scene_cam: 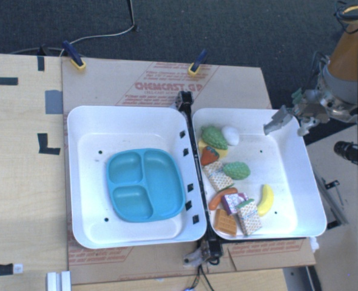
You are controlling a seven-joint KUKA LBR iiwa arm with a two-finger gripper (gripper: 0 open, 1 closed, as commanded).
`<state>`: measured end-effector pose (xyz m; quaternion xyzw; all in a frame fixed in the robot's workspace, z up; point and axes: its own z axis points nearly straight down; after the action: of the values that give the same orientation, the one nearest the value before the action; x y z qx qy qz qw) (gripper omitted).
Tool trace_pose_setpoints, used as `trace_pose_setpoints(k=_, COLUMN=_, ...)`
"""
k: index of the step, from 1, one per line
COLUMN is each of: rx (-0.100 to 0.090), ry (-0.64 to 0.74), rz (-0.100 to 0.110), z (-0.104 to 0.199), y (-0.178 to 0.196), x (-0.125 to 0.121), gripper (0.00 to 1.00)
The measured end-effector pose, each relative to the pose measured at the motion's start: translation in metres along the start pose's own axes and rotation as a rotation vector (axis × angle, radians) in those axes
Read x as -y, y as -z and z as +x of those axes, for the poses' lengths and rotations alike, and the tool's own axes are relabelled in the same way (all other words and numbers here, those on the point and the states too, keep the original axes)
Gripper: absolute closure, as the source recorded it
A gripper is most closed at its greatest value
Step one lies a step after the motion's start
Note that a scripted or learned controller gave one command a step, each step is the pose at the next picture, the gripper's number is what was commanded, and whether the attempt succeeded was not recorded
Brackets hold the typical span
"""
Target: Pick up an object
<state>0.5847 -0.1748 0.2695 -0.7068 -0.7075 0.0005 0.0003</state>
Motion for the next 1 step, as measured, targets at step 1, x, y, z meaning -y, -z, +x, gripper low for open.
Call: trace_pose_setpoints(k=1, rx=-0.001, ry=0.000, rz=0.003, z=0.0313, y=-0.1404, x=0.0199, gripper=0.00)
